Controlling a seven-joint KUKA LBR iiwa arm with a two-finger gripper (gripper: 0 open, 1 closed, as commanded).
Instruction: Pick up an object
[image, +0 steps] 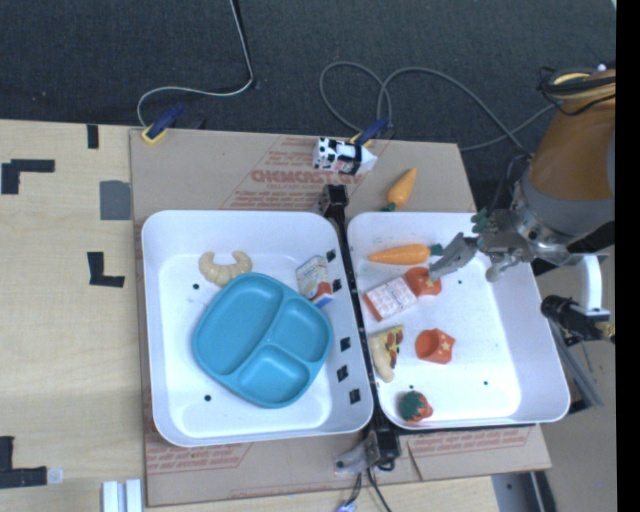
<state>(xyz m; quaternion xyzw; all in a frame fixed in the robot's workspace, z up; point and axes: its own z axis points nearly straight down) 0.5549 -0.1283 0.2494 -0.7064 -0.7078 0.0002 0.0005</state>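
Hand (447, 258) over right bin (520, 330), carrot (398, 255) lying crosswise

Two white bins side by side: blue divided plate (263, 340) and croissant (224, 266) in the left bin (160, 300); carrot (399, 255) in the right bin (530, 370), gripper (447, 258) alongside.

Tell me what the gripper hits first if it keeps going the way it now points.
The gripper points left and slightly down across the right bin. First in that line looks like the small red toy right at its tip, then the red-and-white box. Height above them is unclear.
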